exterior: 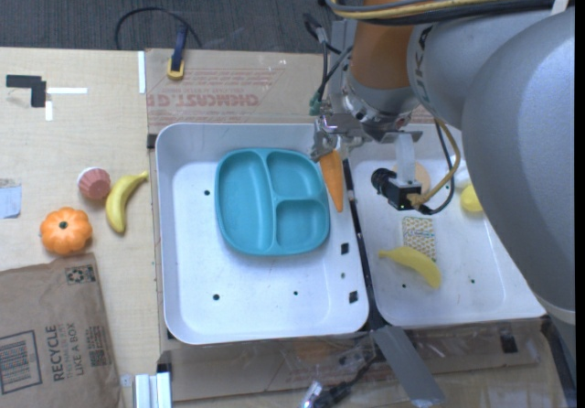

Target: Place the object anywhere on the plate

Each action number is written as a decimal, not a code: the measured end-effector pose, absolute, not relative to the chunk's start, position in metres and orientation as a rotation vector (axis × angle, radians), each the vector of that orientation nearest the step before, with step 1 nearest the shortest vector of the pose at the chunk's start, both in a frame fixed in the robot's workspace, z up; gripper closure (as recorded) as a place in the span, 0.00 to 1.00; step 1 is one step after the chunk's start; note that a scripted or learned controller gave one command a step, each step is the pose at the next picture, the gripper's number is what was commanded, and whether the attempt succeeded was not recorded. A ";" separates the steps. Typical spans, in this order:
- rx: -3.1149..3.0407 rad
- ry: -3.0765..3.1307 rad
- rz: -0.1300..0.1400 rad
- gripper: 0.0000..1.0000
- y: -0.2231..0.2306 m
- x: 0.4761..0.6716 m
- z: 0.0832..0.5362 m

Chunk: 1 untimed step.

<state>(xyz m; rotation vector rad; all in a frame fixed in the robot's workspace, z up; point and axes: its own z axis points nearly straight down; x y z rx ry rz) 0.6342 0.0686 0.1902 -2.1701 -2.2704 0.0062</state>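
Note:
A teal plate [271,200] with three compartments lies in the left white bin [192,296]. An orange carrot [334,182] hangs point down at the plate's right rim, over the divide between the two bins. My gripper [326,146] sits right above the carrot's top end and is shut on it. The grey arm with its orange band comes in from the upper right and covers the upper part of the right bin.
The right bin [475,301] holds a yellow banana [413,265], a patterned card [420,234] and a yellow piece [471,200] near the arm. On the bench to the left lie a banana [122,201], a small pumpkin [66,230] and a pink cupcake [94,183].

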 end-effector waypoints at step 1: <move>-2.171 -2.270 0.006 0.00 0.068 0.634 0.190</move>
